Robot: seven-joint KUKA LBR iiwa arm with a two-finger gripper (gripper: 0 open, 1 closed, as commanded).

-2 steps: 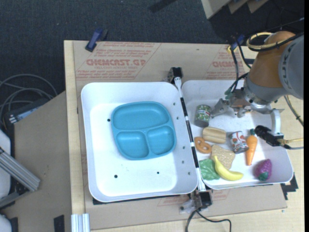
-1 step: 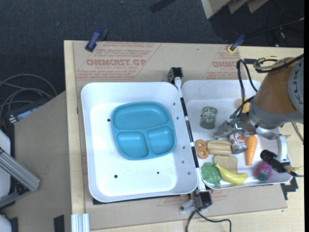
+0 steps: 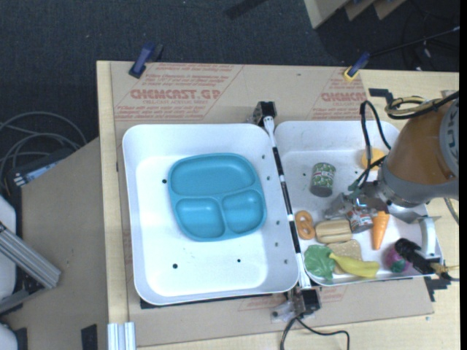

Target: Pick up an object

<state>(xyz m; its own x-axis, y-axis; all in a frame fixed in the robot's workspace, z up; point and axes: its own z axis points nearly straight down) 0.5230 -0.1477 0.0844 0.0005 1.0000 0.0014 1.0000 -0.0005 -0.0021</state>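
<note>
So left bin [image 3: 139,195] w/ blue tray [image 3: 217,195] — right bin [image 3: 306,133] w/ toy food [image 3: 343,246].

Two white bins on the counter [image 3: 109,195]: left bin [image 3: 139,195], right bin [image 3: 306,133]. One blue divided tray [image 3: 217,195] left. Right: one green can [image 3: 323,178], one carrot [image 3: 380,229], one banana [image 3: 355,266], one lettuce leaf [image 3: 319,260], one bread roll [image 3: 333,231], possibly one purple piece [image 3: 392,257].
</note>
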